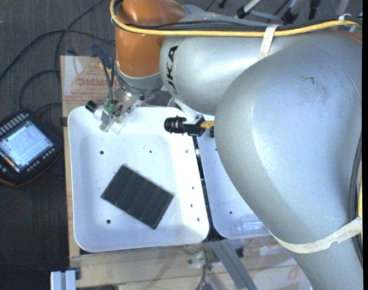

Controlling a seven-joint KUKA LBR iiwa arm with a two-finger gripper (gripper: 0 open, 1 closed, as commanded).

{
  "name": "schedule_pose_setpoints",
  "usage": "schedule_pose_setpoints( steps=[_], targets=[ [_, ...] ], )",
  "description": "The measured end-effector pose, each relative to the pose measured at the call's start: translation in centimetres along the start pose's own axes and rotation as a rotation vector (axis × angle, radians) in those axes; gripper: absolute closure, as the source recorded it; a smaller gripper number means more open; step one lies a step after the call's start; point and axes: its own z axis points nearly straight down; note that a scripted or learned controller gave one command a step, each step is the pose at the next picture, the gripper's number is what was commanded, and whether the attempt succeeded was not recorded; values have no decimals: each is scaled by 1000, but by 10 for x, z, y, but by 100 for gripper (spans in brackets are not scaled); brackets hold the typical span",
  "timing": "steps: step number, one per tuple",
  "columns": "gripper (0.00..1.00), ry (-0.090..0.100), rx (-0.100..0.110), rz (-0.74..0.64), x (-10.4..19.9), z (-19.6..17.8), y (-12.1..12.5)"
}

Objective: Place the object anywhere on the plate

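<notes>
Grey arm (280,132), left bin (87,234) holding dark plate (137,196)

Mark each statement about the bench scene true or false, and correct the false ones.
1. A dark plate lies in the left bin. True.
2. The gripper is near the left bin's far edge. True.
3. The gripper rests on the plate. False: it is apart from the plate, toward the far edge.
4. The plate is round. False: it is a flat rectangle.
5. A pendant with a lit screen lies left of the bins. True.
</notes>
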Motion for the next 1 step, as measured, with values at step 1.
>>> schedule_pose_setpoints(
  steps=[1],
  targets=[
    [100, -1, -3, -231, -6, -93, -4]
  ],
)
